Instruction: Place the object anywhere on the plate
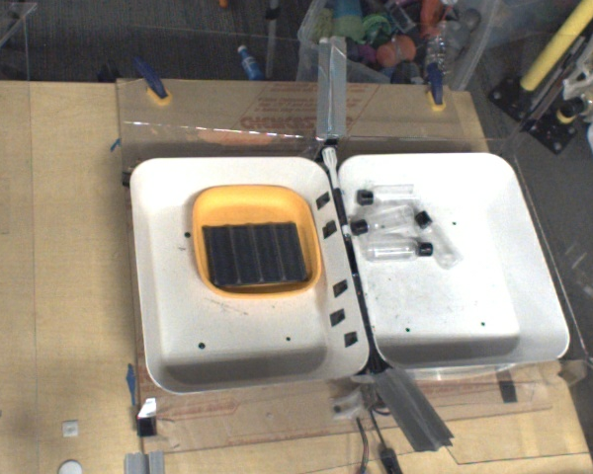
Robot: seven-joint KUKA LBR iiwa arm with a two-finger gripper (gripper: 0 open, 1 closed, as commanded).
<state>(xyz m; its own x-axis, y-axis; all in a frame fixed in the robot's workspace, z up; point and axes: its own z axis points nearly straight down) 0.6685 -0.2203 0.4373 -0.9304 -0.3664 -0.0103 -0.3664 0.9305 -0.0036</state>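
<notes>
Since three clear vials point(388, 223) with black caps lie close together near the back of the right bin point(474, 304), I take one of them to be the thing to move. They look light, stiff, slick and round, so they should roll or squirt out under an off-centre pinch. I would close across the middle of a tube, square to its length, choosing the nearest one, which has more room at its side.

How the jaws stand I cannot tell.

The orange plate point(252, 197) sits in the left bin point(168, 294), and a dark ribbed block point(254, 255) covers most of its floor; it may be part of the plate, though the view is too coarse to settle that. A vial would rest in its grooves or on the bare rim.

The raised ridge point(338, 265) between the bins must be cleared. The table point(49, 265) around them bears only small bits.
</notes>
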